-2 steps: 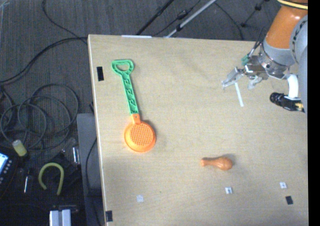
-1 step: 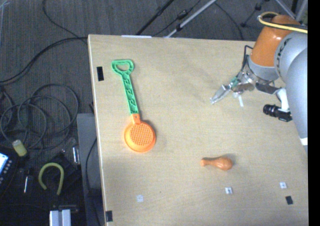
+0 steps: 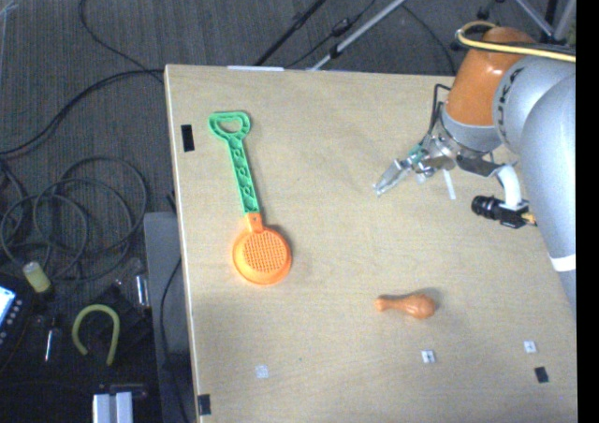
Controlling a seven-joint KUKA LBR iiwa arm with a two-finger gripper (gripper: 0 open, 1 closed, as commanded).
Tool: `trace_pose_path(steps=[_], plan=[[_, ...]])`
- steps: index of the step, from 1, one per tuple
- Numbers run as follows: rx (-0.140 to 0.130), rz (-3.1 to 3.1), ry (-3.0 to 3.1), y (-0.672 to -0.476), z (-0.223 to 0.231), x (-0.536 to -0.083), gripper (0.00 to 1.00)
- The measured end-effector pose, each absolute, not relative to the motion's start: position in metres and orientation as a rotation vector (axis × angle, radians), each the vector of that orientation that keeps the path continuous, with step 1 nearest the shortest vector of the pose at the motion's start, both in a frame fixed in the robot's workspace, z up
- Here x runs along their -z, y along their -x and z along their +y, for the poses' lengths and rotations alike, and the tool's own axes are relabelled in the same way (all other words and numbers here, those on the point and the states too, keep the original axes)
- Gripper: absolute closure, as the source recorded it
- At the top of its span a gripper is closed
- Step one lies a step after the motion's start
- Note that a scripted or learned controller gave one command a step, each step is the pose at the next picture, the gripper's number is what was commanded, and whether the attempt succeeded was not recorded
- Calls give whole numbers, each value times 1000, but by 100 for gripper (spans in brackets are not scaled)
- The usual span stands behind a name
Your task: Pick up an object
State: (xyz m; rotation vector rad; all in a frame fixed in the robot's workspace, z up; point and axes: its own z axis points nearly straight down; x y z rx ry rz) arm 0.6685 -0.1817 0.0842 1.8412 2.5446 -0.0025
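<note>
The gripper (image 3: 391, 178) hangs over bare board, fingers slightly parted, nothing between them, touching nothing.

A green-handled strainer (image 3: 251, 215) with an orange mesh head is laid flat at the left; a small orange drumstick (image 3: 408, 304) is laid lower right.

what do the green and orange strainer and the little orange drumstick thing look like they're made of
Strainer: likely moulded plastic, judging by the saturated green handle, orange mesh head and matte look. Drumstick-shaped piece: probably toy plastic or rubber, smooth with a slight sheen; the view can't settle which.
</note>
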Motion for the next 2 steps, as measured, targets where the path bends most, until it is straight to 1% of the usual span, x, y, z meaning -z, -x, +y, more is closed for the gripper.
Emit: trace_pose_path(steps=[1,2], plan=[[3,2545,-1841,-668,-182,-84,0],[3,2596,-1768,-668,-147,-84,0]])
